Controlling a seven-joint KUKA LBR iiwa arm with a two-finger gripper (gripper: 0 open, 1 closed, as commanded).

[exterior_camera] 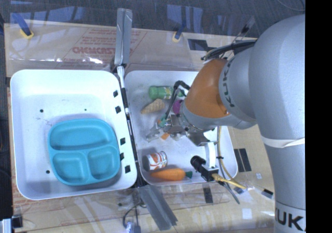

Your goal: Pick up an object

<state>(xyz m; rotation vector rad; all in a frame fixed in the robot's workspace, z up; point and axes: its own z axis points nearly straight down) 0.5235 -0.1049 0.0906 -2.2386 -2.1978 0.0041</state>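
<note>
- Landmark: right bin (pixel 136 123), the one beside the left bin (pixel 21 123) on the table (pixel 67 45).
- Left bin holds a blue divided tray (pixel 83 151), well apart from the arm.
- Candidates to lift, all inside the right bin: green item (pixel 160 92) near its far wall; tan item (pixel 153 106) just in front of that; small can (pixel 155 160) and orange carrot (pixel 168 175) at its near wall.
- Pincer (pixel 165 125): low in the middle of the right bin, above small mixed pieces; whether it is apart, together or clamped on anything, cannot tell.
- Arm (pixel 249 92): covers the bin's right half.
- Risk: a grasp among the small crowded pieces would likely slip or close on nothing; cables (pixel 220 154) hanging near the carrot could snag.
- Hidden: the bin floor under the wrist; a purple scrap (pixel 177 106) beside it is partly covered and unidentifiable.
</note>
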